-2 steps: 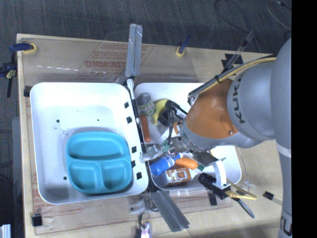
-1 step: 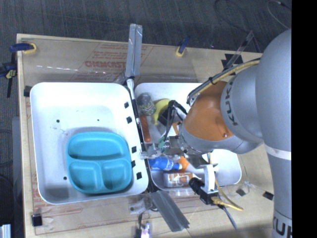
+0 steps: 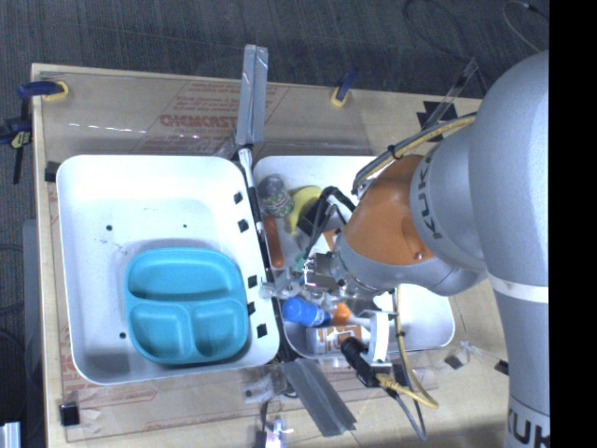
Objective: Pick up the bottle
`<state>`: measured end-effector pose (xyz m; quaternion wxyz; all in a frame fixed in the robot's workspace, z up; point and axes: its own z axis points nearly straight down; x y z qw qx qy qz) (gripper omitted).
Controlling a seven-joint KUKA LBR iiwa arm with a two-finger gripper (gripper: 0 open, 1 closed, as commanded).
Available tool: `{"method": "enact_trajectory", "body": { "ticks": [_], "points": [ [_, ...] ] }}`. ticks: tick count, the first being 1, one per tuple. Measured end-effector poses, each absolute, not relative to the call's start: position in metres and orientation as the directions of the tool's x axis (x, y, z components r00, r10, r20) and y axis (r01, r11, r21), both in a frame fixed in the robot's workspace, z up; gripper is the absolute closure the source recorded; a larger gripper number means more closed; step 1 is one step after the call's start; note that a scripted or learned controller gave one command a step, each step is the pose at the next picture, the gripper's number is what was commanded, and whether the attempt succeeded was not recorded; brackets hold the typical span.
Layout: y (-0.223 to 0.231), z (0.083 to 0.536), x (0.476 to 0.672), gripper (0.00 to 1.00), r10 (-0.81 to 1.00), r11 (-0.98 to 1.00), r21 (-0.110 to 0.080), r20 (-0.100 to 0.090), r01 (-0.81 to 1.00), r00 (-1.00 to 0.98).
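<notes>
A clear bottle (image 3: 272, 211) with a grey cap and brownish contents lies along the left wall of the right bin (image 3: 431, 329), its cap pointing to the far side. The gripper (image 3: 312, 273) hangs low over the middle of that bin, just right of and nearer than the bottle. The orange wrist band (image 3: 387, 227) and the grey arm hide much of the bin's floor. I see nothing lifted clear of the bin.
A yellow object (image 3: 306, 203) lies right of the bottle's cap. A blue object (image 3: 300, 313) and a small orange item (image 3: 341, 315) sit near the front of the right bin. The left bin (image 3: 103, 203) holds a blue divided tray (image 3: 188, 304).
</notes>
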<state>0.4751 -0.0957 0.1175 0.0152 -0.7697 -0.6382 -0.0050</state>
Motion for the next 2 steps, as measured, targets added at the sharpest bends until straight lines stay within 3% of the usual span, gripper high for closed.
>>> {"method": "enact_trajectory", "body": {
  "ticks": [1, 2],
  "points": [
    [-0.0938, 0.1170, 0.4715, 0.00, 0.913, -0.405, -0.049, 0.039, 0.913, 0.407],
    [-0.0854, 0.1177, 0.4720, 0.00, 0.845, -0.533, -0.047, 0.030, 0.845, 0.534]
  ]
}}
